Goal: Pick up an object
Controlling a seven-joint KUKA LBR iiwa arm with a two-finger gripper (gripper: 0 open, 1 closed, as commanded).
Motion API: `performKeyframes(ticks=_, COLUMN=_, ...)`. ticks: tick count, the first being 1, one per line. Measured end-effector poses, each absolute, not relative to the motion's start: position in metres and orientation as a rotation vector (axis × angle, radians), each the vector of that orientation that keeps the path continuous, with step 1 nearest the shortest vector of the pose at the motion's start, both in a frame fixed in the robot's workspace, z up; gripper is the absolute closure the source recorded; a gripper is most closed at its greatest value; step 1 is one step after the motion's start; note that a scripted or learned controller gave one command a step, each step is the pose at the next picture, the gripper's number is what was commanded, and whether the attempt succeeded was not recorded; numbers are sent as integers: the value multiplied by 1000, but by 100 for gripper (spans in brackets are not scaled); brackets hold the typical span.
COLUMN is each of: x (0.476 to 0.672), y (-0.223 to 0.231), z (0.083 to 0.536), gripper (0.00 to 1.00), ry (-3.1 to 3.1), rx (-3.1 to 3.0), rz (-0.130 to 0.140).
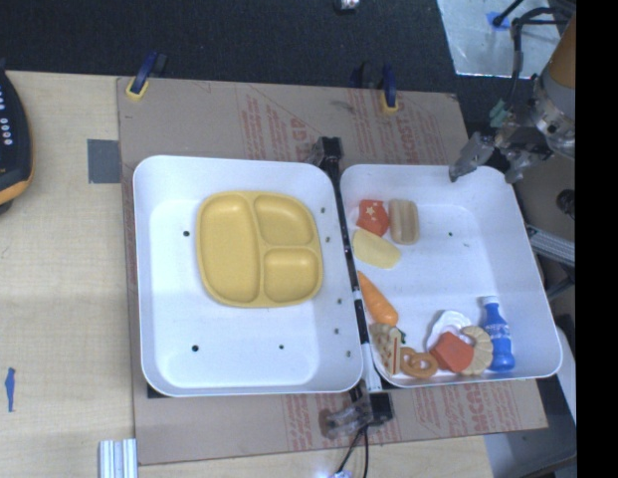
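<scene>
We see a grey metal gripper (pixel 485 161) with dark fingers (pixel 462 162), black cables looping above it, and a tan-orange part at the wrist.

Both bins — left bin (pixel 164 267) and right bin (pixel 508 237) — are plain white. The divided tray (pixel 259 247) in the left bin is uniform pale yellow. In the right bin: a red block (pixel 374 216), a tan roll (pixel 404 221), a pale yellow oval piece (pixel 376 251), an orange carrot (pixel 377 301), a brown pretzel (pixel 418 363), a blue bottle (pixel 497 337) with a white band. The cardboard sheet (pixel 239 118) is brown with faint red print — clamps (pixel 141 76) on it are blue and yellow. The counter (pixel 60 297) is light wood grain.
</scene>
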State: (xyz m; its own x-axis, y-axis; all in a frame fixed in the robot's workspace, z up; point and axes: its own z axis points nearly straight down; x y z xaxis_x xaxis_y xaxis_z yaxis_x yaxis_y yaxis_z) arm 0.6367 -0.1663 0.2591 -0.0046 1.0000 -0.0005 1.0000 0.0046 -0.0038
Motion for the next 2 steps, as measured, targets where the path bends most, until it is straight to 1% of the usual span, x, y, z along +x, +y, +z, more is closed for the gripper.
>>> performKeyframes(ticks=1, x=635, y=-108, z=108, gripper=0, ry=-2221, rx=-2202, rz=12)
performKeyframes(ticks=2, x=657, y=-122, z=91, gripper=0, ry=-2229, rx=-2213, rz=4)
